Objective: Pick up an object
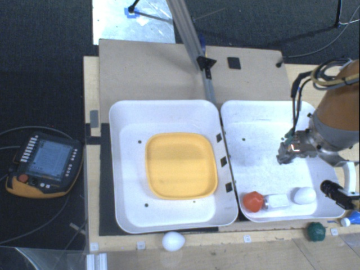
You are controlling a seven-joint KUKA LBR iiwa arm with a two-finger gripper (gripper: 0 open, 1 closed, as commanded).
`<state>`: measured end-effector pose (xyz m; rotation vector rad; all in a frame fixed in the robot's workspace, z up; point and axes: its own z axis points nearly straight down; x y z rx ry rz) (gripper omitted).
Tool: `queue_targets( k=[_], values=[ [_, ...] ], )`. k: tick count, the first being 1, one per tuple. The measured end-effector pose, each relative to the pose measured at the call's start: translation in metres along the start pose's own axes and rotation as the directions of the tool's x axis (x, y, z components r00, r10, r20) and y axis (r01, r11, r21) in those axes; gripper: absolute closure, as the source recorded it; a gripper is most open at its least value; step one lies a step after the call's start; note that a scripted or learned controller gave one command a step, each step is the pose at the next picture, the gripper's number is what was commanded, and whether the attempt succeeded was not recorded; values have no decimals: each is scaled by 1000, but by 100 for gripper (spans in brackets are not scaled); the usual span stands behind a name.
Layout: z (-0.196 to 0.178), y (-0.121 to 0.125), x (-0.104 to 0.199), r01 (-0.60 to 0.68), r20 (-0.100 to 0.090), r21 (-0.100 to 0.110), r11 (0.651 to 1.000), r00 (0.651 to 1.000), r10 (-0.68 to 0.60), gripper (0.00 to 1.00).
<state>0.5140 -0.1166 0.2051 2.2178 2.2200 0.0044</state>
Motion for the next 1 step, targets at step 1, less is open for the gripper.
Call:
queue_targets(
  k=[1],
  values=[
    [-44, 1, 0, 0, 0, 0, 1000, 1000, 0, 100]
  ],
)
